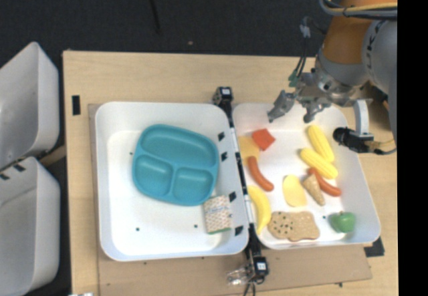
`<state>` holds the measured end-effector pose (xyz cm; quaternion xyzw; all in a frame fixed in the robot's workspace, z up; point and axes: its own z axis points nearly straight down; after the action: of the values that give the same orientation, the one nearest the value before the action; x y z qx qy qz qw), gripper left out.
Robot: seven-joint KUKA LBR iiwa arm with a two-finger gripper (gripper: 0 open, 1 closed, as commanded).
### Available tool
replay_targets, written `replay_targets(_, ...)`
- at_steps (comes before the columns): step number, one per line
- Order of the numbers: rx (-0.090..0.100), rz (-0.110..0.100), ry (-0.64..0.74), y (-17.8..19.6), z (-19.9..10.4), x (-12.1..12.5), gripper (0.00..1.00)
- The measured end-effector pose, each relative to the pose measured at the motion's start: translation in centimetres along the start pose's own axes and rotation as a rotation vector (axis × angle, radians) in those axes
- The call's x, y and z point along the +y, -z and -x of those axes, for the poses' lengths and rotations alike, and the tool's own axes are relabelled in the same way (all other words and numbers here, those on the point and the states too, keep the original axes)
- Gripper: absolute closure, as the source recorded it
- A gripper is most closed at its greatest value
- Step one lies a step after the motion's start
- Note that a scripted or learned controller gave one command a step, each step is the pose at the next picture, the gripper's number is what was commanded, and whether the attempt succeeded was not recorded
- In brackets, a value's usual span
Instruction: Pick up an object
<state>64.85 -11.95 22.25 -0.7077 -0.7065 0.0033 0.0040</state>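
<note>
Two white bins sit side by side on the wooden surface (80, 81), and the hand (296, 109) hangs over the far rim of the right bin (364, 211), carried by the grey arm (348, 41) with its orange band. Its two fingers (279, 107) are spread wide apart, pointing down toward the bin, and nothing sits between them.

Closest to the hand, just below and a little to its left, lies a red block (263, 139), apart from the fingertips. Beside that block, farther left, is a pale yellow slice (247, 148) against the bin's wall. Below the hand and to its right lie two corn cobs (319, 152), one above the other and touching. Farther down from the hand, a red sausage (261, 174) lies aslant, and a banana (260, 206) curves below it. A yellow wedge (294, 190) and a tan piece (313, 188) lie near the middle, with a second sausage (326, 184) beside the tan piece. At the near end, farthest from the hand, are two cookies (295, 226) and a green apple (343, 222).

Well to the hand's left, the left bin (110, 234) holds a teal divided plate (175, 164) and a speckled cracker-like square (217, 214) in its near corner.
</note>
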Motion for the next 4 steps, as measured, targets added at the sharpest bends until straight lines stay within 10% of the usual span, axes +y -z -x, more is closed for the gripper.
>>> replay_targets(4,-0.002,0.02,-0.004,-11.5,2.1,1.1,0.0)
